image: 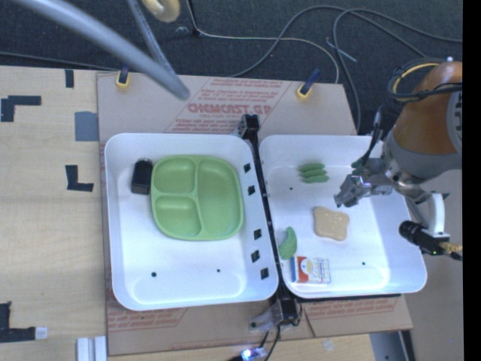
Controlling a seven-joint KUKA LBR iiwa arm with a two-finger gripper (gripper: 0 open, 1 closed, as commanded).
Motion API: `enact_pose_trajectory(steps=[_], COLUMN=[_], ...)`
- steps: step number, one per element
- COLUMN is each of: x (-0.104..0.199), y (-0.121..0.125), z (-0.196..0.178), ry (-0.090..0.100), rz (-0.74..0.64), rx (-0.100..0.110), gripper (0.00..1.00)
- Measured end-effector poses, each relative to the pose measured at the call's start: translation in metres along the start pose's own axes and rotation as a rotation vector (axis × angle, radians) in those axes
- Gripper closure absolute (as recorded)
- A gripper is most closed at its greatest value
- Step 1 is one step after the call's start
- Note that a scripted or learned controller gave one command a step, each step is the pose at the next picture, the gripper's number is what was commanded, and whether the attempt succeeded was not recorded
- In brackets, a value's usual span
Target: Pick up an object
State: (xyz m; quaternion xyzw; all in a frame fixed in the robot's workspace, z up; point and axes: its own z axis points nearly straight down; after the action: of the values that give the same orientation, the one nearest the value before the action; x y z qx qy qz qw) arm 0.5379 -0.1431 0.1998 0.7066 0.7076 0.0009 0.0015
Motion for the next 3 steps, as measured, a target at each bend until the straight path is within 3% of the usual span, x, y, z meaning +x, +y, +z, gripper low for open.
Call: enact_pose_trajectory(steps=[1,3], x=[0.004,0.102], y=[0.000,0.028], z=[-0.063,-0.041], ry=[-0.001,0.002], rz=[-0.001,-0.005], rx=[-0.003,0.006], gripper=[1.00,1.00])
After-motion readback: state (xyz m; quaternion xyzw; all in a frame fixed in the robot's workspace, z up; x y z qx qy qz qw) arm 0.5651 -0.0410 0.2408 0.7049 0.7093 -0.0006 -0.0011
